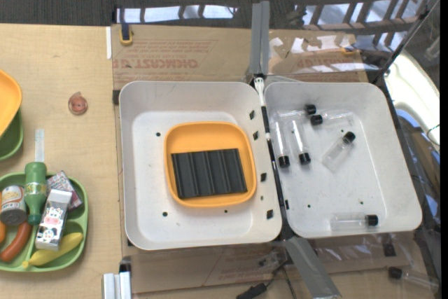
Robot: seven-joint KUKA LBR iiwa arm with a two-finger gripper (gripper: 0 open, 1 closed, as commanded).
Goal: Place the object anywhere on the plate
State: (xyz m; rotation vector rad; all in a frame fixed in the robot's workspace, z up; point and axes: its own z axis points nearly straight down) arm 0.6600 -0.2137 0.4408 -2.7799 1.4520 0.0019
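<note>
The plate (210, 132), a yellow-orange dish with rounded corners, sat in the middle of the left bin (140, 220). A black ribbed slab (210, 173) lay flat on it, square to its edges and wholly inside the rim. I took that slab for the task's object, so the placing looked done already. I could not tell what state the tool was in.

The right bin (395, 171) held a scatter of clear vials with black caps. Two (291, 142) lay side by side toward nine o'clock in that bin, caps toward six. A third vial (337, 150) lay slantwise near the centre, a short one (313, 114) toward eleven o'clock, and a long one (353, 222) along the edge at six o'clock.

At nine o'clock from the bins, on the wooden tabletop (63, 59), stood a green tray (78, 231) of toy food, well apart from the work.

The risks I saw were these. If the program counted the job unfinished, a fresh descent onto the plate might catch the slab's ridges and drag it up over the rim, or tip the shallow plate. If a vial was the intended object instead, its round, slick body could roll or squirt out of a pinch. The slab covered most of the plate, leaving only a narrow margin for anything set down beside it.
</note>
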